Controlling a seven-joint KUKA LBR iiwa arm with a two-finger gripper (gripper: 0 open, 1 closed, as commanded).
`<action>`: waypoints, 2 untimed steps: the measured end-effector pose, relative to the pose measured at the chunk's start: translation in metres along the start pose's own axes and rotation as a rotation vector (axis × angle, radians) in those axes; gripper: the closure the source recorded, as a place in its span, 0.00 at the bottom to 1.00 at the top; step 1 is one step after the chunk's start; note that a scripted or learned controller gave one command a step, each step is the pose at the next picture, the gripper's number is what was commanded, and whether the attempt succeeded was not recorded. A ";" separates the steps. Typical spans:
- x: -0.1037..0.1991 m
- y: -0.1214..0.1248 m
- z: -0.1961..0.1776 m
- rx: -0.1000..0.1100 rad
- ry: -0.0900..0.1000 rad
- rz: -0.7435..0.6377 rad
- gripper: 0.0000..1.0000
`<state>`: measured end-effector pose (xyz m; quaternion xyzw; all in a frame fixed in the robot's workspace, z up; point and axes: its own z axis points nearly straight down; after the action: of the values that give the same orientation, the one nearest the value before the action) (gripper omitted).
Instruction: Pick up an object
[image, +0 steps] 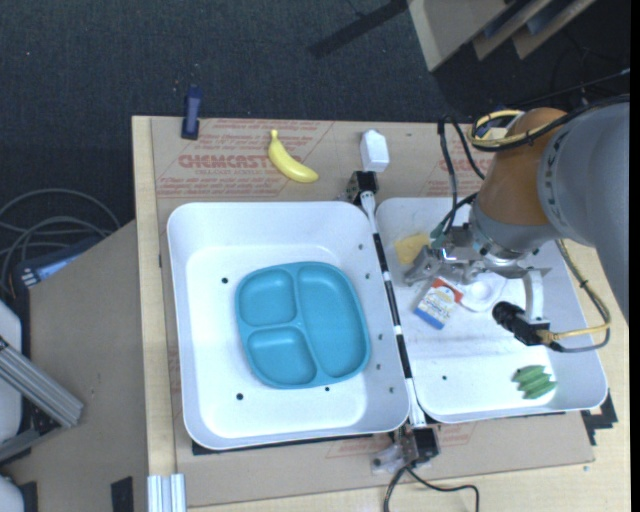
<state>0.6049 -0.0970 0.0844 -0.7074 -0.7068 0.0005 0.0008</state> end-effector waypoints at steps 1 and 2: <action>0.003 -0.026 0.000 0.000 0.000 0.000 0.00; 0.003 -0.025 -0.010 -0.001 0.000 0.001 1.00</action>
<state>0.5797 -0.0938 0.0943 -0.7076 -0.7066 -0.0002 0.0005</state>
